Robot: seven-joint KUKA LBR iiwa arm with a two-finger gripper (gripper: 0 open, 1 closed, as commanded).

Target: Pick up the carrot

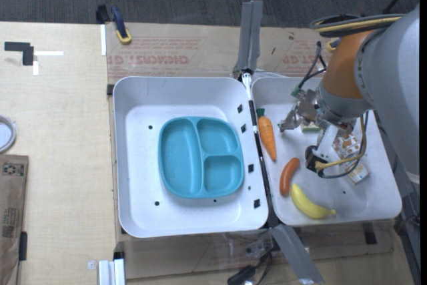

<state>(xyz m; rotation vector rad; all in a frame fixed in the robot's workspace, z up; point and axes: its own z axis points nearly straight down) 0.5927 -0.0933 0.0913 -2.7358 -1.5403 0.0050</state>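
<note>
The orange carrot (267, 137) lies lengthwise along the left wall of the right bin (373, 210), its thick end toward the back. My gripper (300, 118) hangs over the middle of that bin, a short way to the right of the carrot and apart from it. Wrist hardware and cables crowd the gripper's tip, and nothing can be seen held in it. The grey arm with its orange band (343, 73) reaches in from the right and hides the back right part of the bin.
A red sausage-shaped piece (289, 175) lies just in front of the carrot, with a yellow banana (310, 203) nearer the front edge. The left bin (127, 143) holds a blue divided plate (200, 157). A small white packet (359, 173) sits under the arm.
</note>
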